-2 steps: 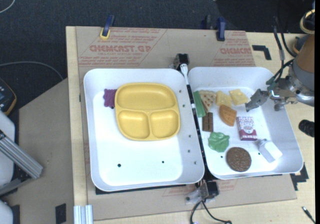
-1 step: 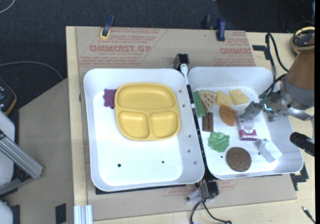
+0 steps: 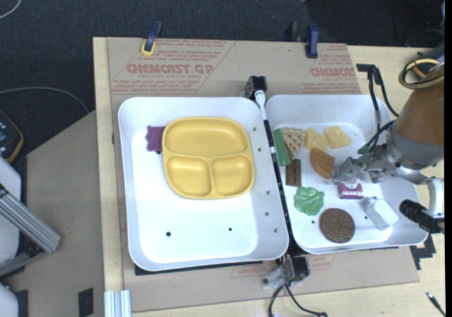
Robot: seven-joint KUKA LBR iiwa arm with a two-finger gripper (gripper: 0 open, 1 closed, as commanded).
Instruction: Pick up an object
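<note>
Right bin [image 3: 417,238], loose food pieces heaped for picking: gripper [image 3: 351,176] low over a small pink-and-white packet [image 3: 350,190] beside an orange-brown chunk [image 3: 322,163], finger state cannot be told, nothing visibly held; left bin [image 3: 141,238] keeps yellow divided tray [image 3: 208,156].

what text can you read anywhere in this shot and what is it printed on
"CHEMCAST G P", red, on the bench's brown protective sheet behind the left bin.
The same red print, cut short and blurred, behind the right bin.
The smaller red lines under both: too blurred to read.
Small pink packet under the gripper: print unreadable.
</note>
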